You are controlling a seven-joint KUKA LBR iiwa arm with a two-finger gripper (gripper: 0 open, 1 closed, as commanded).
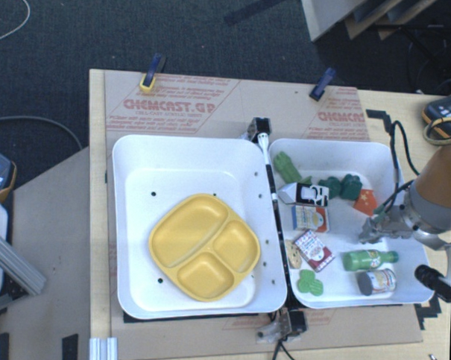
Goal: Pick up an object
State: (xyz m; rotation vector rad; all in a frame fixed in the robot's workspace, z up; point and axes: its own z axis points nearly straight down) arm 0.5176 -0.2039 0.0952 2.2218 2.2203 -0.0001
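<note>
The right bin (338,153) holds several small objects. Among them are a green bottle (369,259) lying on its side, a small can (376,281), a red snack packet (313,250), a small carton (311,216), a white and black cup (307,192), an orange piece (365,201) and green toys (288,168). My gripper (375,230) hangs low over the right part of this bin, just above the green bottle and right of the carton. I see nothing lifted off the bin floor.
The left bin (137,164) carries a yellow divided plate (204,245). A flat green piece (309,284) lies at the right bin's front left. Clamps (149,74) sit on the board's far edge, and cables run along the right side.
</note>
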